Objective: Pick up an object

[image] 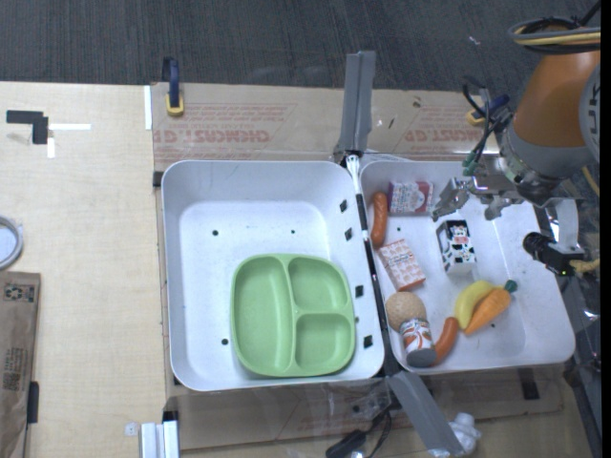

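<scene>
The right bin (535, 346) holds several small items: a black-and-white milk carton (459, 246), a banana (470, 302), a carrot (493, 307), a pink wafer box (402, 264), a pink packet (410, 197), a red sausage (380, 219), a tan round roll (406, 307), a small can (416, 341) and a second sausage (447, 338). My gripper (471, 204) hangs over the back of this bin, just behind and above the milk carton. Its fingers are spread open and hold nothing.
The left bin (191, 256) holds a green divided plate (293, 315) at its front. A grey divider post (358, 103) rises between the bins at the back. The arm's orange band (558, 93) is over the right bin's far right corner.
</scene>
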